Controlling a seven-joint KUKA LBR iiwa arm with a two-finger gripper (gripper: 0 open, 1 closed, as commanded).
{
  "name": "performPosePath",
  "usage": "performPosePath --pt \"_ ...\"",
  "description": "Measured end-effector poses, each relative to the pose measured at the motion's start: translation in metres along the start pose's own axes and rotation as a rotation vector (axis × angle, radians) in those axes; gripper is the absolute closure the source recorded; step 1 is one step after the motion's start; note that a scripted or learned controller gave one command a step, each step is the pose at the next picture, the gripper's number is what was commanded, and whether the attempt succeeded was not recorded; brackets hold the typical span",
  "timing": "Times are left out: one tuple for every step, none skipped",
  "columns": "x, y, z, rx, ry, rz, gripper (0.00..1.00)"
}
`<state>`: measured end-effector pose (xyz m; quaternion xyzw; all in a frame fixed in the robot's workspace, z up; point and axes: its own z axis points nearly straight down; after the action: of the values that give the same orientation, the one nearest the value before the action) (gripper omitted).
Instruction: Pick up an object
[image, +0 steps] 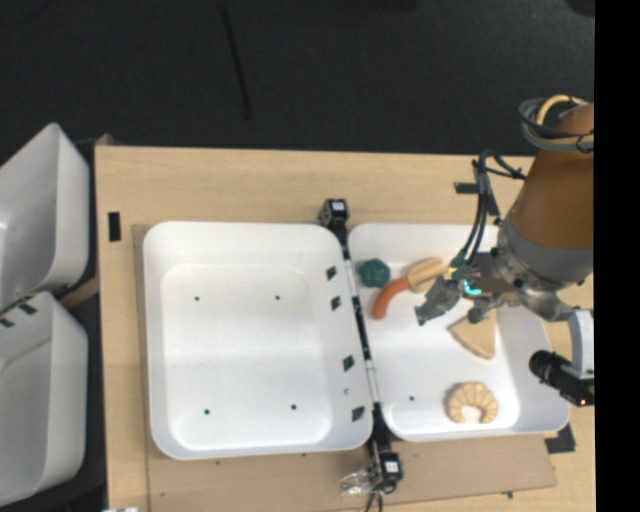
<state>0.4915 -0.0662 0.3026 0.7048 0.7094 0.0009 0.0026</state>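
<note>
Gripper (452, 302) low over right bin (520, 415), fingers spread, nothing btwn them. Nearest pick: tan wedge (475, 339), just below-right of tips. Tan roll (424, 271) and orange sausage (390, 296) lie just left, long axes slanting up-right. Croissant (471, 402) nearer front. No legible writing.

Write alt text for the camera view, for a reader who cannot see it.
A grey arm's end effector hovers low over the right white bin, among a tan bread stick, an orange sausage-shaped toy, a teal lump, a tan wedge and a croissant. The left white bin sits beside it.
</note>
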Motion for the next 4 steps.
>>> performPosePath --pt "-0.001 0.001 -0.01 -0.001 -0.001 -0.006 1.0" --pt "-0.001 0.001 -0.01 -0.001 -0.001 -0.007 0.0" --pt "-0.002 0.002 -0.021 -0.003 -0.002 -0.015 1.0" --pt "-0.002 0.002 -0.02 -0.002 -0.002 -0.015 0.0"
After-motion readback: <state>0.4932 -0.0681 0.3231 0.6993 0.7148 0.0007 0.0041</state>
